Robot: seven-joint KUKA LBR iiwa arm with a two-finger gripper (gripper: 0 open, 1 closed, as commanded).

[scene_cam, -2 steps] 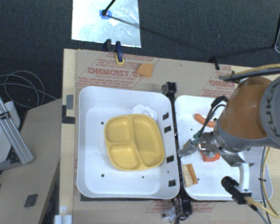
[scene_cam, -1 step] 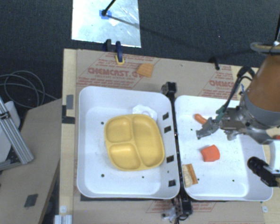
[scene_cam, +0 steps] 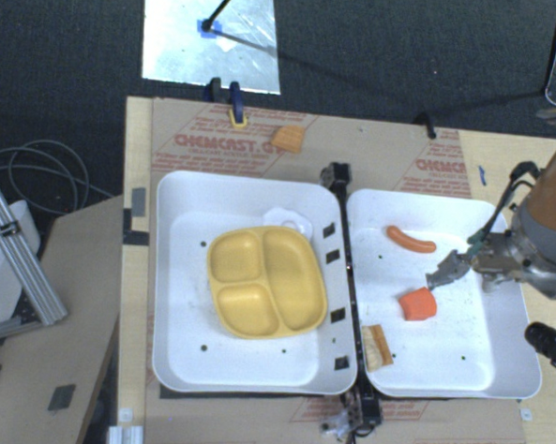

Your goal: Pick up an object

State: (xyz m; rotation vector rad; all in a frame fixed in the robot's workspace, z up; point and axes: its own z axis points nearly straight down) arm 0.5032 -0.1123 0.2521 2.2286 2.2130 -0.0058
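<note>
- The arm [scene_cam: 551,210] reaches in over the right edge of the desk [scene_cam: 377,143], its wrist bent down toward the right bin [scene_cam: 508,371].
- The hand [scene_cam: 444,274] hangs low over the middle of this bin, pointing left; I cannot tell whether it is released or clenched.
- An orange block [scene_cam: 418,305] lies just beside the hand, on the side of the bin's front edge, nothing grasps it.
- An orange sausage [scene_cam: 410,239] lies near the bin's far edge.
- A yellow divided plate [scene_cam: 266,281] sits in the middle of the left bin [scene_cam: 181,342].
</note>
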